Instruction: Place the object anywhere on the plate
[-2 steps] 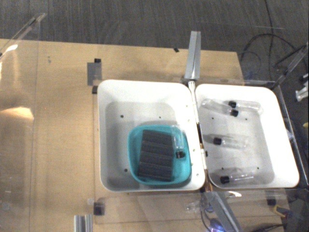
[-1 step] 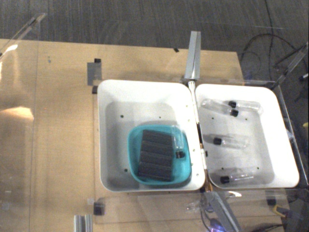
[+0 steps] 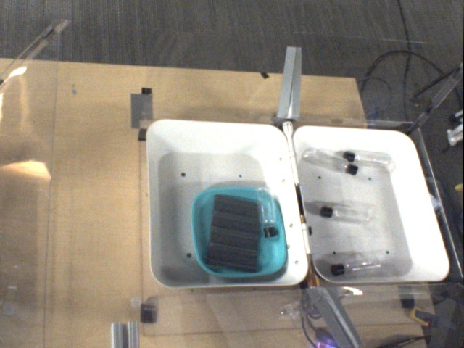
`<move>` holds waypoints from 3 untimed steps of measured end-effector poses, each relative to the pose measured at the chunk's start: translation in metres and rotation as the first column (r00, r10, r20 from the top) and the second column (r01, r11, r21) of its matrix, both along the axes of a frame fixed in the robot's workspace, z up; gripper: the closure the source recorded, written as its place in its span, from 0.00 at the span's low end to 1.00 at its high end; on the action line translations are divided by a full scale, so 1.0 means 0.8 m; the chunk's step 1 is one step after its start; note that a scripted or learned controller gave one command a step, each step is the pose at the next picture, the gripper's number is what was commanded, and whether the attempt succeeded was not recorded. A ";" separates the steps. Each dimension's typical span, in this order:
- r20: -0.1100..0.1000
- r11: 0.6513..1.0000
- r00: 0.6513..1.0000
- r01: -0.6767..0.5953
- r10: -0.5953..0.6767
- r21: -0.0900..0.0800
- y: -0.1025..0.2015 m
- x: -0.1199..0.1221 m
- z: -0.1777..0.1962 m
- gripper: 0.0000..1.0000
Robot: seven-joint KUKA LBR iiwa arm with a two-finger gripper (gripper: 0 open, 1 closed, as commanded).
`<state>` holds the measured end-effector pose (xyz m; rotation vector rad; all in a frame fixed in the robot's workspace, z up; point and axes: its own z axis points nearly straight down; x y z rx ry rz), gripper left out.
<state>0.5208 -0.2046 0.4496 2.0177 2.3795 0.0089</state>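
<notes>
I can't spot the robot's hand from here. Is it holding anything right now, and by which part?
It cannot be told. A clear tube lies on the teal plate beside a dark block; four more tubes lie in the right bin.

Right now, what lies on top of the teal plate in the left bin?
On the teal plate lie a dark ribbed block and one clear tube with a black cap. The plate's middle under the block is covered.

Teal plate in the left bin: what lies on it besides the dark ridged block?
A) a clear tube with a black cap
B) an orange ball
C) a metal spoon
A: on the teal plate, a clear black-capped tube lies along the right side of the dark ridged block.
</notes>
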 end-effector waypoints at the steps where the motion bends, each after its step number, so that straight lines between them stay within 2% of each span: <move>1: 0.011 1.000 1.000 -0.007 0.007 -0.006 0.001 0.003 0.016 1.00; 2: -0.014 1.000 1.000 0.003 -0.003 0.008 0.013 0.069 -0.090 1.00; 3: -0.013 1.000 1.000 0.003 -0.003 0.007 0.013 0.069 -0.089 0.00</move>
